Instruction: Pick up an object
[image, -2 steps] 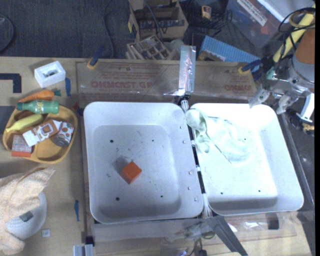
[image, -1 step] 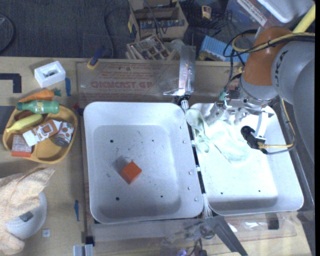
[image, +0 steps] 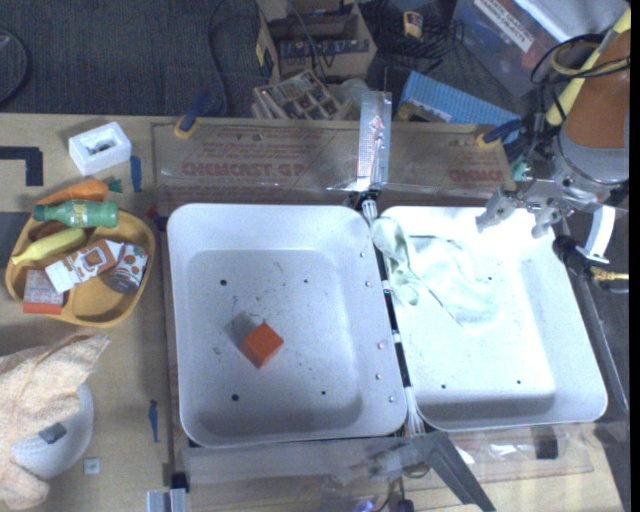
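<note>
Small orange cube (image: 263, 344) sits alone in left white bin (image: 200, 250). Pale crumpled cloth (image: 440, 275) in right bin (image: 560, 380). Gripper (image: 515, 212) blurred in glare, part hidden; grip state unclear.

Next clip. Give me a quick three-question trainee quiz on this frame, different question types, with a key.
1. True or false: the orange block lies in the left bin.
2. Multiple choice: what lies in the right bin? A) a pale crumpled cloth B) a green bottle C) a yellow banana
3. Fill in: the gripper hangs over the ____ edge of the right bin, away from the orange block.

Key
1. True.
2. A: the pale cloth is draped from the bin's left rim into its middle.
3. Far (top of the view), near the bin's right corner.
</note>
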